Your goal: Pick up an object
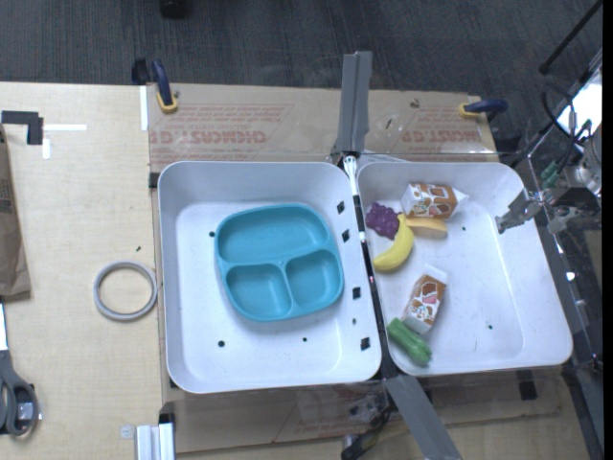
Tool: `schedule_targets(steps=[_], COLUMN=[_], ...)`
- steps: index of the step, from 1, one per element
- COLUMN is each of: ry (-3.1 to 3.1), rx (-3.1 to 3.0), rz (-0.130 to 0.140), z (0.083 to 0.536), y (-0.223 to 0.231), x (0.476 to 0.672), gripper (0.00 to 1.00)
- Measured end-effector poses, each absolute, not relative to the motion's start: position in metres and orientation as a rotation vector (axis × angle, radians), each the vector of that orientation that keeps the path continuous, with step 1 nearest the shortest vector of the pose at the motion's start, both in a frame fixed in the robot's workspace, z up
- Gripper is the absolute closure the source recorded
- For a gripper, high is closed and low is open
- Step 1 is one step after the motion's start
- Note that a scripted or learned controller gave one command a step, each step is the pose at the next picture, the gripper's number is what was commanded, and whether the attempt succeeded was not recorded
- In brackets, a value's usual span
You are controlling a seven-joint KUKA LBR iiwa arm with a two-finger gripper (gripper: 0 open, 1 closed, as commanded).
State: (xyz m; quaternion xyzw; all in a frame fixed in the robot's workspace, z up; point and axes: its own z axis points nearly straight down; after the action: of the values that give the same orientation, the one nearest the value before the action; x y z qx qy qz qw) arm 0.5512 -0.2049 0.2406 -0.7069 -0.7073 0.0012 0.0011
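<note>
The right bin (517,295) holds several small objects along its left side. A purple bunch of grapes (383,220) lies against a yellow banana (396,248). Just behind them is a small white and orange carton (430,199) with a yellow wedge (430,225) at its front. A second small carton (425,302) lies nearer the front, and a green object (410,342) rests at the bin's front left corner. In the left bin (182,286) sits a teal divided plate (279,262).
A grey bracket (517,212) juts over the right bin's right rim, with cables and framework behind it. A grey bar (355,103) stands between the bins at the back. A tape ring (125,289) and scissors (17,402) lie on the bench at the left.
</note>
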Motion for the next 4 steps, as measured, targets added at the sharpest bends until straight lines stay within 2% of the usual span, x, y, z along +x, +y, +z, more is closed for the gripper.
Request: schedule_targets(steps=[1,2,3,4], ry=[-2.368,-2.229,-2.235,-2.213], rx=[-2.061,-2.213,-2.212,-2.216], rz=[0.003,0.003,0.005,0.016], z=[0.120,0.091,0.102,0.106], y=[-0.143,-0.107,-0.108,-0.108], x=[0.539,0.623,0.624,0.631], gripper=[0.00,0.00,1.00,1.00])
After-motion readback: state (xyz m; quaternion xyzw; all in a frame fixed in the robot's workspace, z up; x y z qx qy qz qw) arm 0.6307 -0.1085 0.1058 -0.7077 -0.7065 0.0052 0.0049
